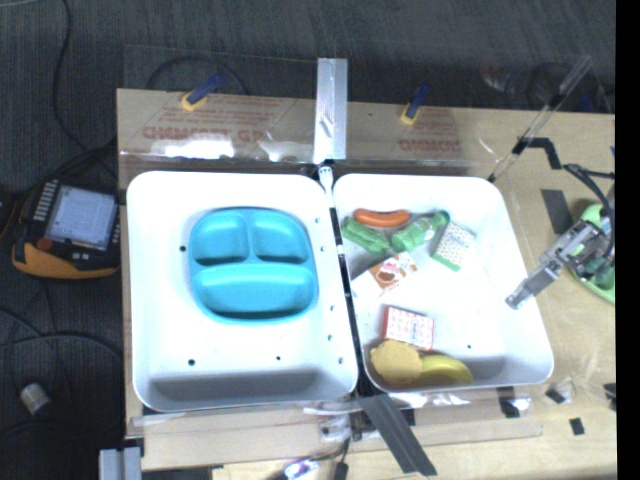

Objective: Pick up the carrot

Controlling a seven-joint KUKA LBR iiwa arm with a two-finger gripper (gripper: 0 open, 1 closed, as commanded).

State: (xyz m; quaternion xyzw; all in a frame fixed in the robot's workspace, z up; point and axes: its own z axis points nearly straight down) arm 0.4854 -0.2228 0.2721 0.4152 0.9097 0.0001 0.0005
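The wooden table (480, 128) carries two shallow white plastic bins side by side. The left bin (160, 298) holds a light-blue compartmented plastic tray (252, 265), lying flat near its middle; nothing rests in its compartments.

The right bin (500, 258) holds the loose items. The task's thing, a small orange toy carrot (381, 216), lies on its side near the bin's far edge, close to the divider between the bins. It touches or slightly overlaps a cluster of green toy vegetables (398, 234) just in front of it; where one ends and the other begins cannot be resolved. A white-and-green packet (453, 244) lies beside that cluster. Nearer the centre is a small red-and-white packet (393, 270), then a red patterned card box (408, 327), and in the near corner a yellow toy banana (440, 370) against a tan rounded piece (393, 361).

The end effector (521, 296) sits at the right rim of the right bin, on a slanted grey link reaching in from the right. Its state cannot be told; nothing is seen in it. It is well apart from the carrot, with the packets between them.

Judgement: the pick has not begun. The crowding against the green pieces is the main risk; a descent on the orange body's free far side seems safest.
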